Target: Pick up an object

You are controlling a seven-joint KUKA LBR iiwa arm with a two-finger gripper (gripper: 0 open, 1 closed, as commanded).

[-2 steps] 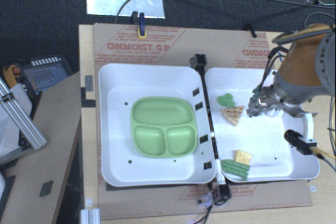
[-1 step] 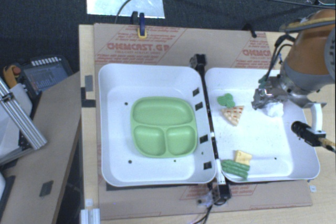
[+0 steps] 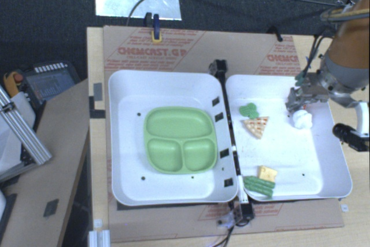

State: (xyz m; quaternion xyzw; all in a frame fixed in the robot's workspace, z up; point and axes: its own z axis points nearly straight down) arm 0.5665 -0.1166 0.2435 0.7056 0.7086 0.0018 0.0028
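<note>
The grey arm (image 3: 347, 61) with its orange band enters from the right edge of the camera view and bends down over the far right part of the right bin (image 3: 324, 179). Its gripper (image 3: 299, 106) hangs low over the bin floor, just above a small white object (image 3: 302, 119) that lies near the bin's right wall. The dark fingers are blurred against the wrist, so whether they are spread or pressed together cannot be told, and nothing is clearly seen between them; the white object seems to lie on the bin floor, just below the fingertips.

The right bin also holds a small dark green piece (image 3: 248, 110) near its left wall, with a tan wedge-shaped piece (image 3: 256, 125) just below it. Near the front left corner lie a small yellow block (image 3: 266, 173) and, touching or nearly touching it, a green bean-like bundle (image 3: 258, 185).

The left bin (image 3: 127, 95) holds a light green divided plate (image 3: 180, 140) with three compartments, lying flat in the middle.
</note>
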